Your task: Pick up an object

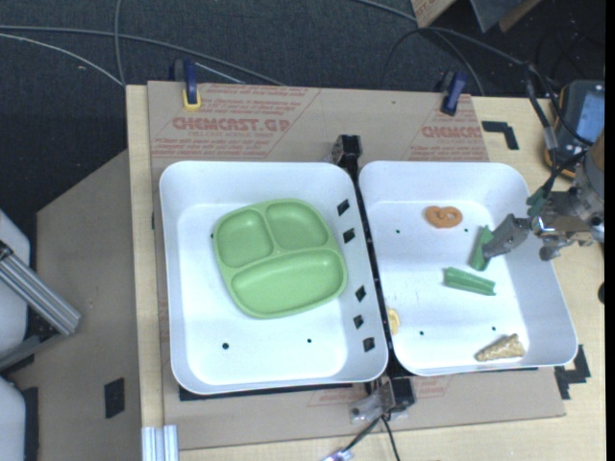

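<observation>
The right bin [538,301] holds several small objects. An orange pretzel-shaped piece [443,217] lies near its back wall. A green bar [469,280] lies flat in the middle, and a second green piece [479,246] stands tilted just above it. A tan crumbly wedge [501,349] rests near the front right corner. My gripper [504,240] reaches in from the right, low over the bin, with its tip right against the tilted green piece. Whether that piece is gripped is unclear.
The left bin [192,353] holds a light green divided plate [279,257]. A small yellow bit [392,322] sits by the divider between the bins. Black clips line that divider. Cables run across the dark floor behind the bench.
</observation>
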Action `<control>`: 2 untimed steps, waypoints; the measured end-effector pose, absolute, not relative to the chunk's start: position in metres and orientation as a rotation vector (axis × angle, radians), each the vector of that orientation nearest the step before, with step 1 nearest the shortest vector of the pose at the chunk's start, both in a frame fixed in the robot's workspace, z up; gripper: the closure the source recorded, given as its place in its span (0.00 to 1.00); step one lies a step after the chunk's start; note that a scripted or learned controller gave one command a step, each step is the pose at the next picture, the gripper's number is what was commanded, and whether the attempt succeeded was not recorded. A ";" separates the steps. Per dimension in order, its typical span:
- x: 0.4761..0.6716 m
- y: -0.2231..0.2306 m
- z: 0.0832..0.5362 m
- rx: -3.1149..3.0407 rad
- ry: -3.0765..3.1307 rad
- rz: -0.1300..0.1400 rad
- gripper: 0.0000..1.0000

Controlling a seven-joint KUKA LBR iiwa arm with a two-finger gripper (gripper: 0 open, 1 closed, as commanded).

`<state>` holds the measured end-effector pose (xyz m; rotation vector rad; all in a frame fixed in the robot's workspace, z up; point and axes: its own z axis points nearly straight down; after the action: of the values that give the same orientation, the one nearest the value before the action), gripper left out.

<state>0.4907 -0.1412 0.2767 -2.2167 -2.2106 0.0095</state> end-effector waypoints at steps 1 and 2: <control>0.493 -0.141 0.282 -2.220 -2.221 0.000 0.00; 0.494 -0.133 0.236 -2.217 -2.217 0.003 0.00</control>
<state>0.4935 -0.1325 0.2363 -2.2172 -2.2173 0.0031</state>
